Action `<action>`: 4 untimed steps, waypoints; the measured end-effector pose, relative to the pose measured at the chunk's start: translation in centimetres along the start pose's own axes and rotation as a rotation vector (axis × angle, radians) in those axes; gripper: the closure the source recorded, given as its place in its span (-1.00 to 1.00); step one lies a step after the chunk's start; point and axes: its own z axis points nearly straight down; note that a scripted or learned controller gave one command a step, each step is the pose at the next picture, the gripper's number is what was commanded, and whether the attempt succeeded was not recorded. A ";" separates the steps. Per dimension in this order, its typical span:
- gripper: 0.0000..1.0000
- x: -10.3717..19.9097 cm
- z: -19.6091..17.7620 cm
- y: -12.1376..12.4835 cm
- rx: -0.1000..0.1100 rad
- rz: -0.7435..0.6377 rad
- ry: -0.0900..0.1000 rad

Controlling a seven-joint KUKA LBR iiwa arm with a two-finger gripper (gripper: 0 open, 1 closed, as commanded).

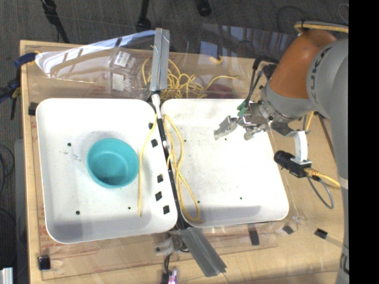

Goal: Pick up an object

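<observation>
There is one camera, fixed above the pale wooden bench (pixel 308 241), and it looks down at a slant, not straight. Both shallow white plastic bins lie inside the picture: the left bin (pixel 59 218) and the right bin (pixel 260 203), side by side, almost filling the middle. The far edge of the bench is at the top, and behind it the dark carpet floor (pixel 89 10) shows. The grey robot arm with orange band (pixel 308 64) enters from the right side. The camera seems to stand at moderate distance, although the picture gives no sure scale.
</observation>
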 end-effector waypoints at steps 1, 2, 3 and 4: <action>-1.00 9.6 6.1 2.7 -0.004 0.014 -0.002; -1.00 8.4 11.2 0.7 -0.012 -0.026 -0.011; -1.00 7.7 11.4 7.8 -0.004 -0.078 -0.001; 1.00 7.9 10.4 7.8 -0.001 -0.086 -0.001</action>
